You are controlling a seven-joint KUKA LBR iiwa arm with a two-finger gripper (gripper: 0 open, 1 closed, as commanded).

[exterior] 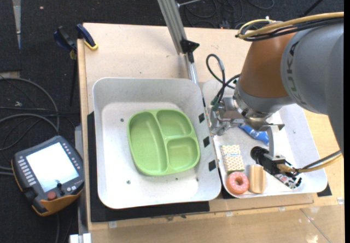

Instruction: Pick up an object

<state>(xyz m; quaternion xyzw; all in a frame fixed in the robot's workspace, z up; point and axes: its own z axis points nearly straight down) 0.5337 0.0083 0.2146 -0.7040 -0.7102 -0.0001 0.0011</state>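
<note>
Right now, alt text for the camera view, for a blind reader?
A grey and orange robot arm reaches from the right over the right bin, which holds a pink donut, a checkered wafer, a tan roll and a blue item. The left bin holds a green divided plate.

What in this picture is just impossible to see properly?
1. Blue object: in the camera view it is mostly covered by the grey-and-orange arm, so its shape is unclear.
2. Right bin: in the camera view its far half lies under the arm, so anything there is hidden.
3. Handheld controller beside the bench: in the camera view its screen is too small to read.
</note>
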